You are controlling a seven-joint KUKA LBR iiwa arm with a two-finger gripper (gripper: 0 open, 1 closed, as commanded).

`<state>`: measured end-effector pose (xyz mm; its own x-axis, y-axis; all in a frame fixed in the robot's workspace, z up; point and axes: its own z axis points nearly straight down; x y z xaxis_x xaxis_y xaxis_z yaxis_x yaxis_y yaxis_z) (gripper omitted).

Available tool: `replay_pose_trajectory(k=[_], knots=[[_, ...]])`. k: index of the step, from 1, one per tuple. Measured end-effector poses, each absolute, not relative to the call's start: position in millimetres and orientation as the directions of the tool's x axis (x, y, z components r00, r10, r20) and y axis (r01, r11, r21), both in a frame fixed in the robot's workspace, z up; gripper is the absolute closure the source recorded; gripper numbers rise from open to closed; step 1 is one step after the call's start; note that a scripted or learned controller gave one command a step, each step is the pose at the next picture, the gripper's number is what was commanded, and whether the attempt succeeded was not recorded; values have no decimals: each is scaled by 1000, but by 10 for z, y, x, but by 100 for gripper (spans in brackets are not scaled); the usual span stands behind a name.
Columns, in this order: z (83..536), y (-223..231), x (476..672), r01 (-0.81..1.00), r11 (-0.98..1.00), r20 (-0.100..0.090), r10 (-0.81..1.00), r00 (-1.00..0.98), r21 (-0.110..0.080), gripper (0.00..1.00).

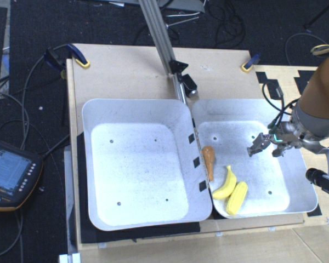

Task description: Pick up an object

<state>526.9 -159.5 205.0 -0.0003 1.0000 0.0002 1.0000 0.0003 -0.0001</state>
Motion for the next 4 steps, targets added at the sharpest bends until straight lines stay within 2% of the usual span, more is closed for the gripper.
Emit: replay_pose_trajectory(k=[1, 2, 3, 4], knots=[[2050, -1595, 5269, 1000, 0, 0, 1000, 0, 0, 0], [1423, -1599, 5235, 1000, 0, 1, 1000, 0, -5, 0], [937, -1598, 5228, 1000, 0, 0, 1000, 0, -3, 0], [1057, -1599, 5239, 1000, 0, 0, 1000, 0, 1, 100]])
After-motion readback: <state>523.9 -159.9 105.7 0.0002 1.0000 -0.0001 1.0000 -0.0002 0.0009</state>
